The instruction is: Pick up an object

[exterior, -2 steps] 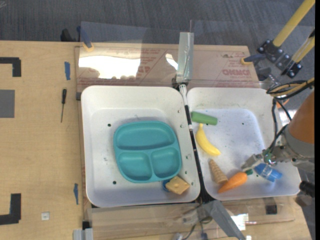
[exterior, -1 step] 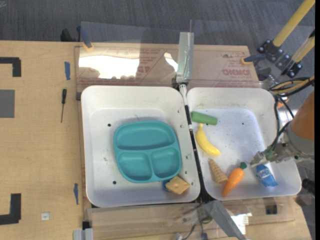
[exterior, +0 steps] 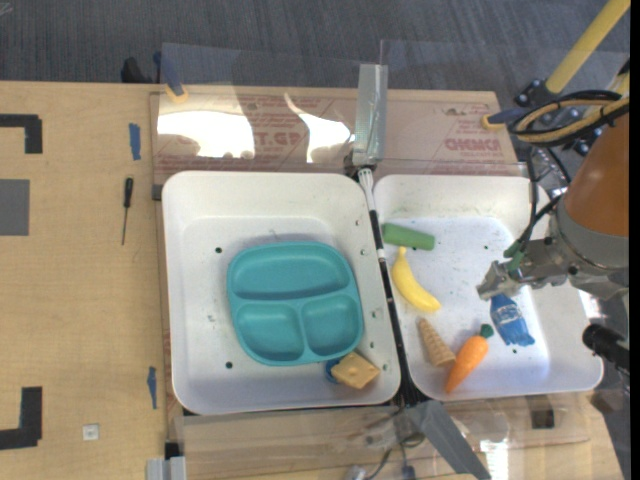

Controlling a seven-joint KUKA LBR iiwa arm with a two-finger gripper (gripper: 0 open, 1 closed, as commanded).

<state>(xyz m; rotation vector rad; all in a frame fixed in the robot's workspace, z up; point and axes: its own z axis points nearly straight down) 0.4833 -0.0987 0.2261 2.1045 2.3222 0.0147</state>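
I am in the approach step, with nothing lifted yet

My grey two-finger gripper [exterior: 503, 278] hangs low over the right-hand shallow white bin [exterior: 455, 230], at the centre right of the frame, and just below it lies the small blue packet with a white label [exterior: 511, 323], flat on the bin floor, which I judge to be the likeliest target; I cannot tell whether the jaws are wide or narrow, since the wrist hides them, and I see nothing between them. The packet sits slightly down-frame of the jaws, near but apart, so the next move calls for a short shift toward the lower edge of the frame and a straight descent. An orange plastic carrot [exterior: 466, 361] lies just to the packet's lower left and could get nudged
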